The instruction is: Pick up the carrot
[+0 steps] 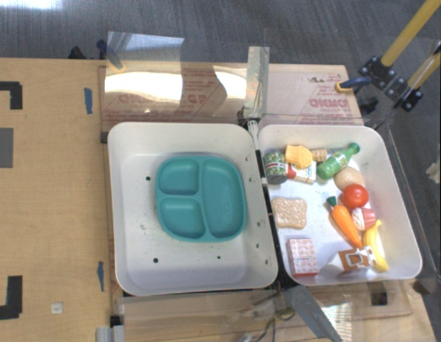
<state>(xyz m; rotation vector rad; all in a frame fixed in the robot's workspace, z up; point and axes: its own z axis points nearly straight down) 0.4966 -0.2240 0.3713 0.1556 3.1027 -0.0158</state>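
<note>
The carrot (pixel 343 223) is orange with a small green top and lies slanted in the right bin (pixel 398 191), its tip pointing toward the front right. A red tomato (pixel 355 195) sits just behind it and a yellow banana (pixel 377 246) lies along its right side.
The right bin also holds a green bottle (pixel 335 162), a small can (pixel 275 167), a cheese wedge (pixel 298 154), a cracker (pixel 289 212), a pink packet (pixel 303 255) and an orange-white box (pixel 356 260). A teal divided plate (pixel 201 197) lies in the left bin (pixel 127 191).
</note>
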